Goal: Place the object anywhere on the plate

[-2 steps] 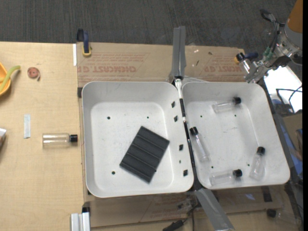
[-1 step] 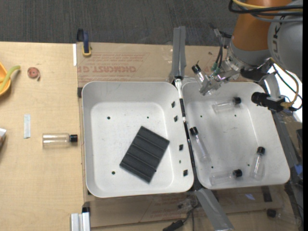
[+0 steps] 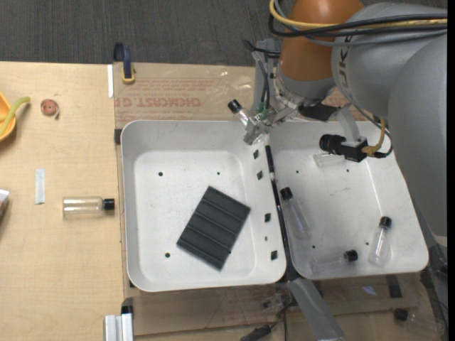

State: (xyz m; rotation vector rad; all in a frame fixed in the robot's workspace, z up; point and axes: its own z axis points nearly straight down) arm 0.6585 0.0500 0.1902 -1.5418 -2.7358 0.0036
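this looks like a robotics lab or test room. a pale wooden bench (image 3: pixel 57 261) bears two shallow white bins (image 3: pixel 142 190) side by side, with a grey industrial arm (image 3: pixel 398 69) reaching in from the right, cables looped over its orange band. clear sample vials with black caps lie about, one on the bench at the left (image 3: pixel 87 204), others in the right bin (image 3: pixel 381 239). a blue clamp (image 3: pixel 124 62) grips the far edge, and dark office carpet (image 3: pixel 142 13) runs beyond.
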